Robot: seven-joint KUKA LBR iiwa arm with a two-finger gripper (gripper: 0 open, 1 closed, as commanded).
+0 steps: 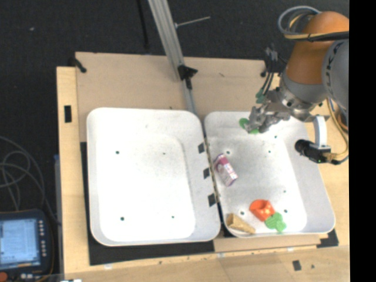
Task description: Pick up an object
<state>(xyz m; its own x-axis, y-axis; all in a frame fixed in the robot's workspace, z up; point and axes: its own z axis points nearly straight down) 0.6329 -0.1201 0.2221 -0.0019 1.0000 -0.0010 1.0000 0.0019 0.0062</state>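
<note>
On the left of the bench [141,81] sits the left bin [147,175], and just beside it the right bin [305,181] holds a small pink-and-white packet [225,169] near its left wall. Toward the right bin's near edge lie a tan wedge [239,222], a red-orange piece [261,208] and a green piece [275,222], close together. At the far side of the right bin the gripper [257,122] hangs over a small green object [247,124]; whether it grips it, I cannot tell.

Matt white plastic bins [147,175] on a bare wooden bench [129,75].
</note>
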